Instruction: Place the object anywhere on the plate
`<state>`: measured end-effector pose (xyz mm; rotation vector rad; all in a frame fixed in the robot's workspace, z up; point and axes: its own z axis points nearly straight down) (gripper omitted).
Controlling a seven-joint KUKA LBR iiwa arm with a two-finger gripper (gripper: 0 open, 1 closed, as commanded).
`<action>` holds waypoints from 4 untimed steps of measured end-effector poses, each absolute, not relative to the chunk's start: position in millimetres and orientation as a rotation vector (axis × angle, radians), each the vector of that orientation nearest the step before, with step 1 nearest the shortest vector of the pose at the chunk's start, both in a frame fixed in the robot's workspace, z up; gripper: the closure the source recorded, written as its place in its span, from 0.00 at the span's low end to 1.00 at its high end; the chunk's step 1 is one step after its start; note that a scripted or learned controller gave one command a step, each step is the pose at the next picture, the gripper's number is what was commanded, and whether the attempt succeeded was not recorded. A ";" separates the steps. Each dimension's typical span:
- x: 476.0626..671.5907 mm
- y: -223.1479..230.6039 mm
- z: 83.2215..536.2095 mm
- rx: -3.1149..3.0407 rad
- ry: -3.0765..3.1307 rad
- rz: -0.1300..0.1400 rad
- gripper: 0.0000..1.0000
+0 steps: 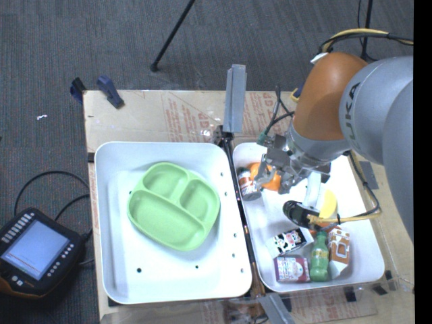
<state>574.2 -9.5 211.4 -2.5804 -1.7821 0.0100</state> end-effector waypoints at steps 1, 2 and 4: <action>560.0 9.8 277.6 -2.665 -1.659 0.009 1.00; 569.5 75.9 224.9 -2.582 -1.782 0.013 1.00; 574.8 65.0 209.5 -2.381 -2.041 0.011 0.00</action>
